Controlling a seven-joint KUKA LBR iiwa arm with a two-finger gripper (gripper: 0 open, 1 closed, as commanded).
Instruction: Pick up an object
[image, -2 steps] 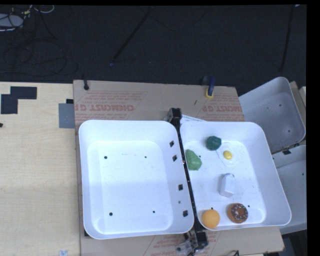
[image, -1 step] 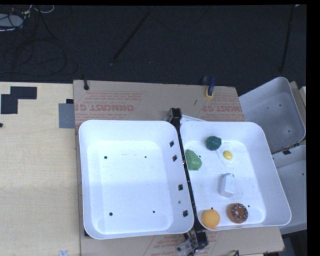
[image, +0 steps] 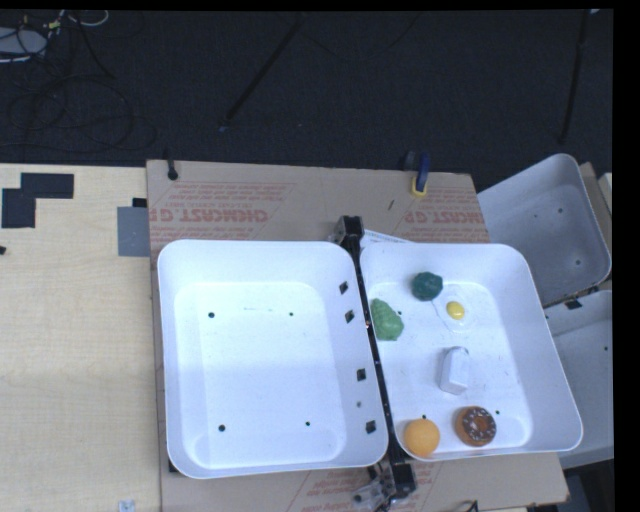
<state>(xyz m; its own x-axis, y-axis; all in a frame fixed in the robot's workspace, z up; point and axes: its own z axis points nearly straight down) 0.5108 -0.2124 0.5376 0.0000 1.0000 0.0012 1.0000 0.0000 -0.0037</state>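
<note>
The right bin (image: 540, 330) holds several small objects. A dark green lump (image: 427, 286) lies near its back, with a lighter green leafy piece (image: 385, 321) against the left wall. A fried egg toy (image: 456, 311) rests right of the dark lump. A white block (image: 455, 369) sits mid-bin. At the front lie an orange ball (image: 422, 437) and a chocolate donut (image: 477, 426).
The left bin (image: 180, 300) stands beside the right one, a black divider (image: 365, 340) between them. Both rest on a cardboard sheet (image: 300, 200) on the wooden bench. A grey metal plate (image: 550, 220) leans at the far right.
</note>
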